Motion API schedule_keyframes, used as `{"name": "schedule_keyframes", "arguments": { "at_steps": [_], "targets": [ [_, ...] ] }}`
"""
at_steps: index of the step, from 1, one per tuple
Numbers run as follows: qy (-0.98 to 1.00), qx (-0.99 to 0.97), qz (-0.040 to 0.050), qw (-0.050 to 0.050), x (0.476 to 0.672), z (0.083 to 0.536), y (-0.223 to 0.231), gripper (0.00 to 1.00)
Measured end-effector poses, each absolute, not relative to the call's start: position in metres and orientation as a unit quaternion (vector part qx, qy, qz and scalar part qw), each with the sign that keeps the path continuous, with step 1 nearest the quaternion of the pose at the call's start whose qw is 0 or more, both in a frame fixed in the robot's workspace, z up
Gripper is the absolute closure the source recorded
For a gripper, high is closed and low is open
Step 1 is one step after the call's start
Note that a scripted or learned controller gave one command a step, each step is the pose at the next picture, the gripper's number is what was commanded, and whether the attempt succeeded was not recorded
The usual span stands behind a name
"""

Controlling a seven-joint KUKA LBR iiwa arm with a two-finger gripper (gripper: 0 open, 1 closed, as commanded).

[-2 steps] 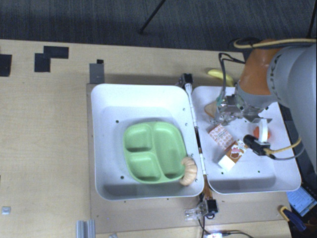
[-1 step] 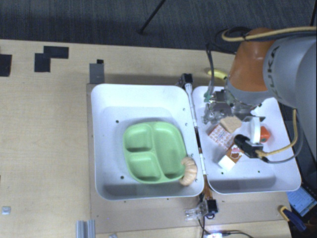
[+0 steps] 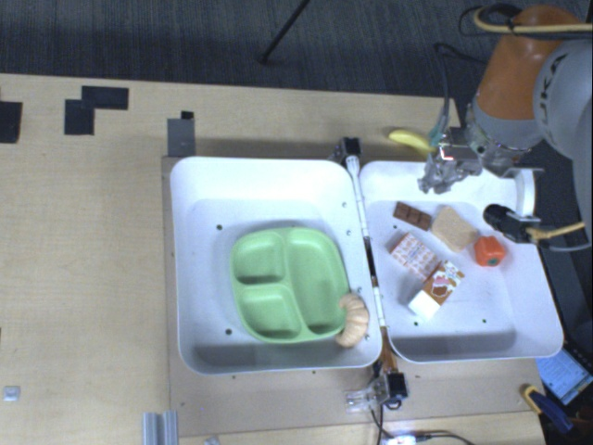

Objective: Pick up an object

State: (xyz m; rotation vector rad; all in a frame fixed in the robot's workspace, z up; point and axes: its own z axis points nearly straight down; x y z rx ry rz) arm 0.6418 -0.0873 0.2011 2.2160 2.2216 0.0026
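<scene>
My gripper hangs over the back left part of the right bin, and I see nothing held in it. Below and in front of it lie a brown chocolate bar, a tan bread slice, an orange-red round item, a patterned pink box and a small carton with a white end. The chocolate bar lies closest to the gripper, a little to its front left.
The left bin holds a green divided plate with a tan croissant at its front right corner. A yellow banana lies behind the right bin's back rim. A ridge separates the two bins.
</scene>
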Motion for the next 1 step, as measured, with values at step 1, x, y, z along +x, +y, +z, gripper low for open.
{"name": "schedule_keyframes", "arguments": {
  "at_steps": [1],
  "targets": [
    [0.709,0.706,0.0008,0.001,0.6417,0.2008,-0.0863,0.00]
  ]
}}
